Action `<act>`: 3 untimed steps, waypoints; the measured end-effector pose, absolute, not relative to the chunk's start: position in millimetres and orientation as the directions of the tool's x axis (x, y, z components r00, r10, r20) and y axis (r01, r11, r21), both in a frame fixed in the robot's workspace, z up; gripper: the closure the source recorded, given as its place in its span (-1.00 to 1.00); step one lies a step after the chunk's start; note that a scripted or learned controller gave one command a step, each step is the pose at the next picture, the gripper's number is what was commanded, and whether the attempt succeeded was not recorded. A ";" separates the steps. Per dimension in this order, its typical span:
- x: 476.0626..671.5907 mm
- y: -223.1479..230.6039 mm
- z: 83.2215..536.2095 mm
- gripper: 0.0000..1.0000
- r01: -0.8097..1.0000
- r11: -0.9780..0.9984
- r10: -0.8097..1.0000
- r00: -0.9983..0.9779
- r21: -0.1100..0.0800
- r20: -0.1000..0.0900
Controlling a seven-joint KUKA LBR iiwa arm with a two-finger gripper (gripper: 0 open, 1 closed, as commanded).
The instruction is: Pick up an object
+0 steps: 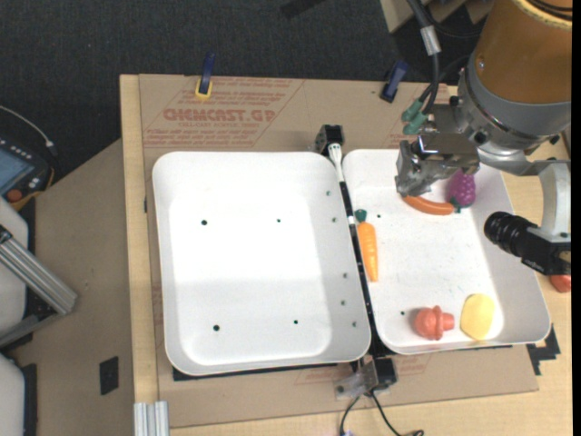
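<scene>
My gripper (416, 182) hangs low over the back of the right bin (508, 284), just above the left end of a curved orange-red piece (429, 205) lying on the bin floor. A purple grape bunch (461, 189) sits right beside it to the right. A carrot (366, 248) lies against the bin's left wall. Near the front lie a red toy (432, 322) and a yellow lemon (477, 316). Nothing shows between the fingers.
The left bin (254, 262) stands next to the right one, with a black divider rail between them. A black cylinder on a white bracket (522, 234) overhangs the right bin's right edge. Blue clips (206, 78) hold the cardboard at the back.
</scene>
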State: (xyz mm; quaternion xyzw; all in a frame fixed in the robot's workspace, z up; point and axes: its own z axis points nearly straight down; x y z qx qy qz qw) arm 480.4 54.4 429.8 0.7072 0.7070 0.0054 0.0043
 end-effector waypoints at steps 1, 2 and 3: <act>477.0 79.0 278.2 1.00 1.000 0.001 1.000 -0.001 -0.017 -0.002; 479.3 160.9 340.0 1.00 1.000 0.009 1.000 -0.009 0.007 0.004; 475.8 205.5 208.1 1.00 1.000 0.004 1.000 -0.004 -0.015 -0.004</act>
